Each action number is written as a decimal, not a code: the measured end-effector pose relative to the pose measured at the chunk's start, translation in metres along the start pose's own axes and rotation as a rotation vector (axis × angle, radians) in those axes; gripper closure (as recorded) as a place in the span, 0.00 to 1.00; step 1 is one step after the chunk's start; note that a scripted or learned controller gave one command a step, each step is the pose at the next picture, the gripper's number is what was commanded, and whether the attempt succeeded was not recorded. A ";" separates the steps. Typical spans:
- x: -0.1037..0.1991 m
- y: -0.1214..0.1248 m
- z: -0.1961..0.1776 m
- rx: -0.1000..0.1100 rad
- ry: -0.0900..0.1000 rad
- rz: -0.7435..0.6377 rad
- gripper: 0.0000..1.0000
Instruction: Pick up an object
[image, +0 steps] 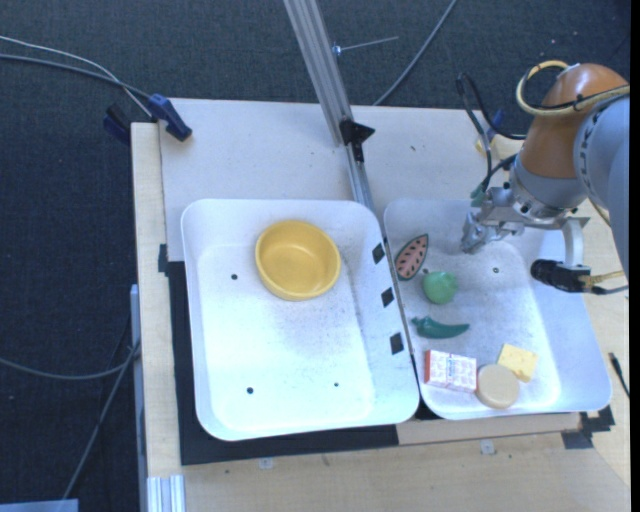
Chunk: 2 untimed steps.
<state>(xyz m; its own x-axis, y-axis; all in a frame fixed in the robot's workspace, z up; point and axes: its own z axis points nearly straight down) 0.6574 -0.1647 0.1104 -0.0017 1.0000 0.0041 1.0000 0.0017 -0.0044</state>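
The gripper (478, 238) is hovering over the right bin (575, 375); its grip state cannot be told. Just below-left of it a round green object (440, 288) is lying, beside a watermelon slice (411, 256) and a dark green pepper (441, 327). Farther below are sitting a red-white box (450, 369), a tan disc (497, 386) and a yellow wedge (517, 360). Well left, a yellow bowl (297, 259) is resting in the left bin (290, 400).

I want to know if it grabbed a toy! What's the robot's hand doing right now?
Hand: above the right bin, nothing seen in it; open or closed cannot be told.
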 end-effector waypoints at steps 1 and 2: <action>0.002 -0.003 -0.048 -0.014 -0.006 0.001 1.00; 0.006 0.003 -0.096 -0.014 -0.004 0.000 1.00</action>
<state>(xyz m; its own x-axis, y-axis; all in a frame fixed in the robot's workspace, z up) 0.6609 -0.1595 0.2065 -0.0021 1.0000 -0.0003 1.0000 0.0021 0.0091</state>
